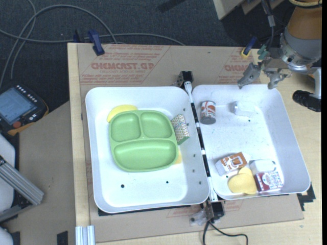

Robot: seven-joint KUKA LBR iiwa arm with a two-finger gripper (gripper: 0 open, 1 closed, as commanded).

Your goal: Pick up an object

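Note:
My gripper (260,79) hangs above the far edge of the right bin (286,131), its two fingers spread apart with nothing between them. Below it in that bin lie a small can (207,112) with a red label and a clear plastic cup (241,107) on its side. Near the front of the right bin sit an orange carton (231,163), a yellow piece (242,182) and a red-and-white packet (267,179). The left bin (102,188) holds a green divided plate (143,140), a yellow item (120,112) peeking out behind it, and a patterned packet (180,128).
The bins stand on a cardboard sheet (153,60) clipped by a blue clamp (95,42). A black divider rail (196,131) runs between the bins. A handheld pendant (18,106) lies off the bench at the left.

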